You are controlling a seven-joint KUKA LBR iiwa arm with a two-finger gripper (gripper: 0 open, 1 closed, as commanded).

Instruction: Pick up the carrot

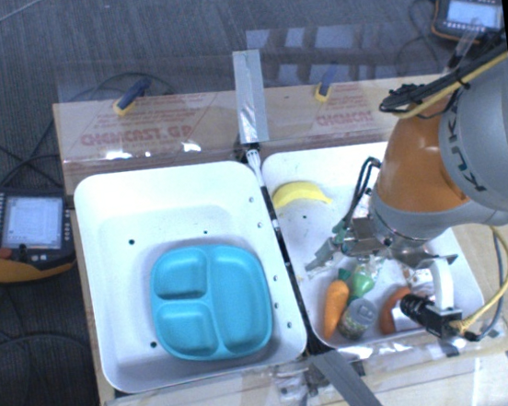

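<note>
The carrot (pixel 335 302) is a short orange piece lying in the right bin (pixel 310 167), near its front left corner. My gripper (pixel 357 253) hangs over the middle of that bin, just above and to the right of the carrot. The arm's orange band and grey wrist cover most of the gripper from above. Nothing orange shows between the fingers, and the carrot rests on the bin floor.
A yellow banana (pixel 299 195) lies at the back of the right bin. A green item (pixel 364 280), a grey object (pixel 356 317) and a red-orange piece (pixel 393 309) crowd next to the carrot. The left bin (pixel 106 208) holds a blue divided plate (pixel 211 300).
</note>
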